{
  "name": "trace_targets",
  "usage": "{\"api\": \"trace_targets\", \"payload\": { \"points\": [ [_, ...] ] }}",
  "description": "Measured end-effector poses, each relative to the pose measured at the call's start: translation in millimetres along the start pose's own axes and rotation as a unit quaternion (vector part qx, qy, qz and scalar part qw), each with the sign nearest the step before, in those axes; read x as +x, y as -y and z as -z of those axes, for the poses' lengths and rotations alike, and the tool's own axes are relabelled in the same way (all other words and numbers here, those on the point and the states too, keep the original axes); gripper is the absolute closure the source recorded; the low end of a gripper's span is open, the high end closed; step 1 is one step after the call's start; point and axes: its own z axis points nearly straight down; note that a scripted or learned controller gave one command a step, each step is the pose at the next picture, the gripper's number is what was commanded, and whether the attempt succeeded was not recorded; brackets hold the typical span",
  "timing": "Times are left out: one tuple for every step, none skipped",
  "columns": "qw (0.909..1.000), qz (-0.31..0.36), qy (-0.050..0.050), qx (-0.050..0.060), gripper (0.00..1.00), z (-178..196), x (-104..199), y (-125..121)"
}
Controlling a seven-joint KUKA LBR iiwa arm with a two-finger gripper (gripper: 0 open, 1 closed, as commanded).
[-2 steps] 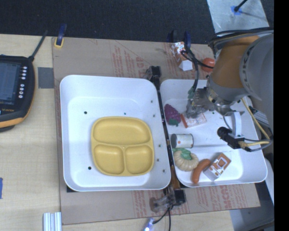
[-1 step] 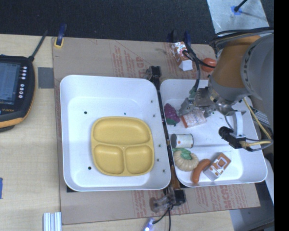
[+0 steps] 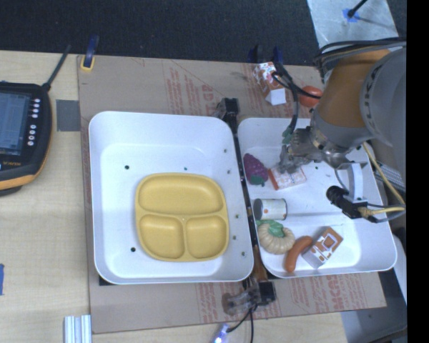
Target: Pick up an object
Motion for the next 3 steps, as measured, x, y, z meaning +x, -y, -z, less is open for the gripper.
{"api": "trace_targets", "payload": {
  "points": [
    [1.0000,0.000,0.000,0.000,0.00,-0.2,0.0,0.1],
    [1.0000,-0.002,0.004,-0.003,0.00,-38.1,-8.6,-34.9],
    [1.0000,-0.001,0.001,-0.001,0.00,-39.8,-14.7,12.4]
  ]
}}
